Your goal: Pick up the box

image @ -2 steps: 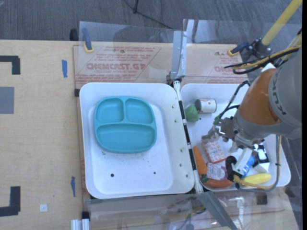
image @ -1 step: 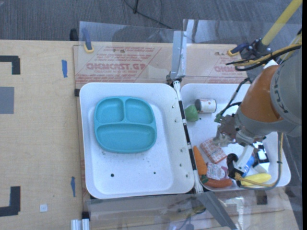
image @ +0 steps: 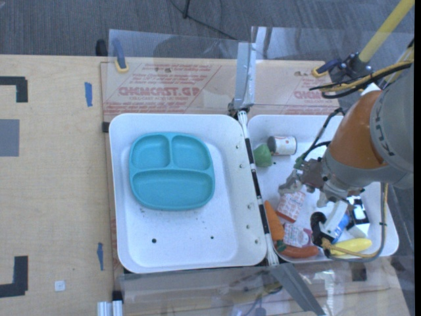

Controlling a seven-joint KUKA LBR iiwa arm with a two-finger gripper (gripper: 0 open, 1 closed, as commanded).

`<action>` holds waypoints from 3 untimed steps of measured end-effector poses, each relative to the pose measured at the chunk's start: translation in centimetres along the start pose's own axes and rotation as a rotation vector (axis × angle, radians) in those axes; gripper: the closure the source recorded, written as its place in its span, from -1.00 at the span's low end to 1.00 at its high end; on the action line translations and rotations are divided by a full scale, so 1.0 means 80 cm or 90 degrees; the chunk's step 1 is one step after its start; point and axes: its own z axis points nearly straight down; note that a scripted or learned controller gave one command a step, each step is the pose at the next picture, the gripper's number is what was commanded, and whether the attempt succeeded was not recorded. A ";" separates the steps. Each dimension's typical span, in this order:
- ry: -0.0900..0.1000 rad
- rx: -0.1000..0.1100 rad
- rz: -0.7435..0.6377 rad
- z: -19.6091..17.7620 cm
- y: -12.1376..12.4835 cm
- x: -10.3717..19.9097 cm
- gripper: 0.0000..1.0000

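Left bin (image: 125, 176): carries a teal divided plate (image: 172, 171), set toward its upper left. Bare white floor below and right of the plate, the widest open room on the surface (image: 46, 176).

Bin divider (image: 253, 176): the two rims meet here, a raised lip any sideways carry must clear.

Right bin (image: 263, 127): crowded. Green round item (image: 262, 155) and a small white cylinder (image: 283, 145) up top; carrot-like orange piece (image: 274, 221) along the left wall; a red item (image: 299, 250) and a yellow banana-shaped one (image: 350, 245) along the near rim.

Box (image: 291, 206), by my reading: the small white-and-red carton in mid-bin, lying tilted, touching the clutter below it.

Claw (image: 304, 180): low over the bin, just above and beside the box; its state I cannot tell, since the wrist hides the tips. Nothing visibly held.

Judgement: centre over the box's narrow sides, descend straight, lift vertically before any traverse. Neighbours crowd the near side; the rim lies close on the right, so little lateral room.
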 end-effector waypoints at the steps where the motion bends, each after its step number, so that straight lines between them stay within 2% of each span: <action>1: -0.003 0.007 0.080 0.017 -0.023 -0.013 -1.00; 2: -0.006 0.014 0.059 -0.043 -0.008 -0.034 -1.00; 3: -0.004 0.009 0.029 0.017 -0.033 -0.016 -1.00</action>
